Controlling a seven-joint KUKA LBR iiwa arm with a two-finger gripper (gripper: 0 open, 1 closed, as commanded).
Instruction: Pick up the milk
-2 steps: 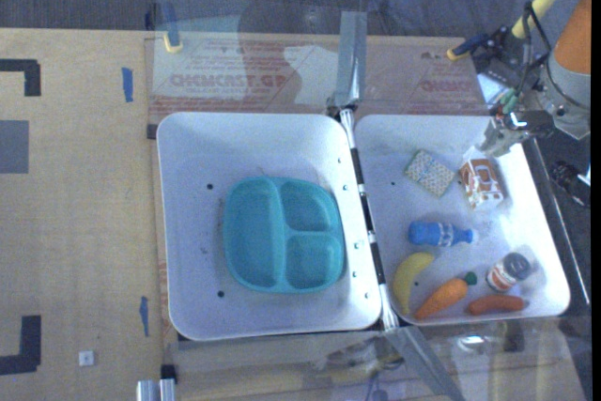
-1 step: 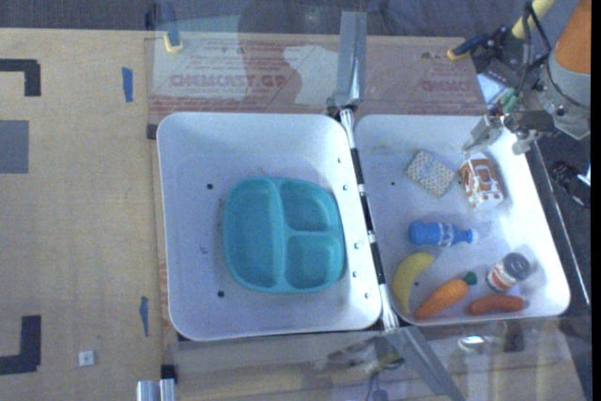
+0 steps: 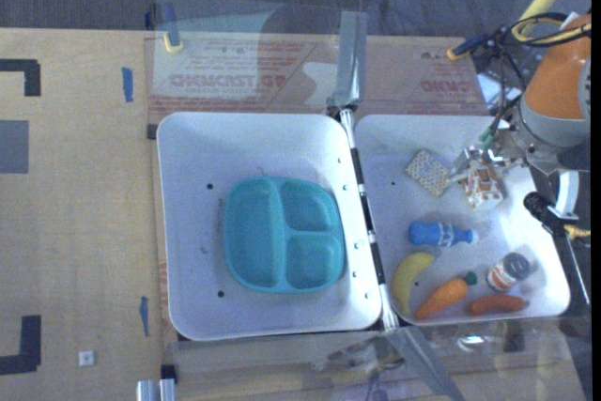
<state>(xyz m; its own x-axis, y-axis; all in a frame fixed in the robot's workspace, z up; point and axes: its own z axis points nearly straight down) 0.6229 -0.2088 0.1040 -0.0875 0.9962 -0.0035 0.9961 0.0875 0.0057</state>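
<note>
While the grey arm (image 3: 556,103) with its orange band reaches in from the right side, its hand (image 3: 481,166) is low over the upper part of the right bin (image 3: 554,296), just at a small carton with red and white print, which seems to be the milk (image 3: 483,187). The milk lies in the upper right area of this bin, and the hand is touching it or is very close above it; if the hand is apart or together, I cannot tell, because the metal parts there are too small and unclear. Just to the left of the milk lies a small flat packet with a checked pattern (image 3: 429,172). Below them, near the middle of the bin, a small blue bottle (image 3: 439,234) lies on its side. In the lower part of the bin there are a yellow banana (image 3: 410,277), an orange carrot (image 3: 444,296) just beside it, a small jar with a dark lid (image 3: 508,271), and a red-orange long piece (image 3: 497,304) under the jar, maybe a chili. The left bin (image 3: 188,155) holds a teal plate with three compartments (image 3: 282,235), placed near its middle. Both bins stand side by side on the table (image 3: 75,230), touching along the inner edges.
</note>
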